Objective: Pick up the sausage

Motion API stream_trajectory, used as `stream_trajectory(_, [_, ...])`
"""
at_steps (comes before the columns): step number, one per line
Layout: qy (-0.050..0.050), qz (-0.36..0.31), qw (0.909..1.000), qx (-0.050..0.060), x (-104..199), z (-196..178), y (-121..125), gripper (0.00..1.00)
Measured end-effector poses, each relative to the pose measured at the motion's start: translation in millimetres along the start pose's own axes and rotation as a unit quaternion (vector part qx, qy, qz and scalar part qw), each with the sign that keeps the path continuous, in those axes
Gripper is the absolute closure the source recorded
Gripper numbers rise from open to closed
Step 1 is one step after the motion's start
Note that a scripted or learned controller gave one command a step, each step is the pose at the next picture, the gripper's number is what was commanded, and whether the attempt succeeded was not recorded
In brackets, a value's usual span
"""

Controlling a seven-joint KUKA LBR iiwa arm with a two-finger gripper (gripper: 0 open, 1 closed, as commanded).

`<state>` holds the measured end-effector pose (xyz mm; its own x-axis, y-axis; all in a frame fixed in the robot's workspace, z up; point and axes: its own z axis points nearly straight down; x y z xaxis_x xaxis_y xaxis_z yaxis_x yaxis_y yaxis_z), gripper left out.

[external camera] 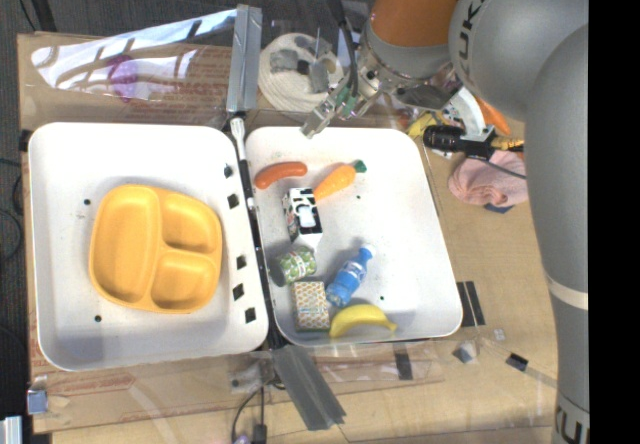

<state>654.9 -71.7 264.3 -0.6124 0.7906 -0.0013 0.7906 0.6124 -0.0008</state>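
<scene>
The sausage (280, 173), a short orange-red link, lies in the right bin (425, 232) near its far left corner. Just right of it rests a toy carrot (337, 180). My gripper (326, 113) hangs above the far rim of the right bin, up and to the right of the sausage, well apart from it. Its fingers stand apart with nothing between them.
The right bin also holds a black-and-white box (304, 211), a green can (296, 265), a blue bottle (349, 277), a patterned box (311, 305) and a banana (361, 321). A yellow divided tray (155, 247) sits in the left bin (60, 152). Clutter lies behind the bins.
</scene>
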Motion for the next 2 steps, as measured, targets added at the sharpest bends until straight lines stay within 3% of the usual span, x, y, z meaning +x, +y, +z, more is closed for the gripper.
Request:
stream_trajectory(1, [0.000, 0.000, 1.0000, 0.000, 0.0, 0.1, 0.0, 0.00])
stream_trajectory(2, [0.002, -0.085, 0.9964, 0.001, -8.0, 111.6, -41.3, 0.00])
